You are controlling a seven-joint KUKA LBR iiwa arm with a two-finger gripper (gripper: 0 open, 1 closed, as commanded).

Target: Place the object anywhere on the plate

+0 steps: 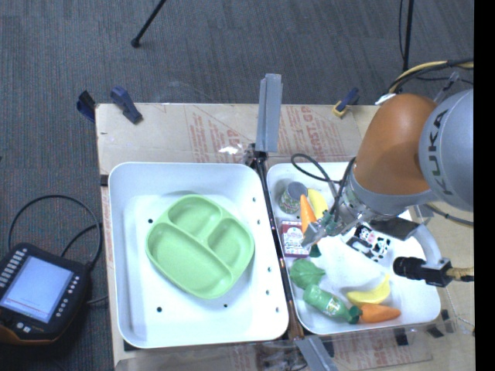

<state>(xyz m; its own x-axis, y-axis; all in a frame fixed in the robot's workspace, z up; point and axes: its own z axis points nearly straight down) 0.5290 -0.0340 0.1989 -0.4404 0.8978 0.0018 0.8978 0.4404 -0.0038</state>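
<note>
A light green divided plate [200,246] lies in the left white bin [128,207]. My gripper [314,239] hangs low over the left part of the right bin [421,300], pointing down and left. Its tip is just above a small red and white box [291,238] and beside an orange carrot-like piece [307,212]. Nothing is visibly held. The grey arm and its orange band [394,153] cover the back right of that bin.
The right bin also holds a small can [292,195], a yellow piece [318,202], a green leafy toy [306,272], a green bottle [328,303], a banana [370,292], a carrot [379,313] and a black and white item [370,242]. A grey post [270,114] stands behind the bins.
</note>
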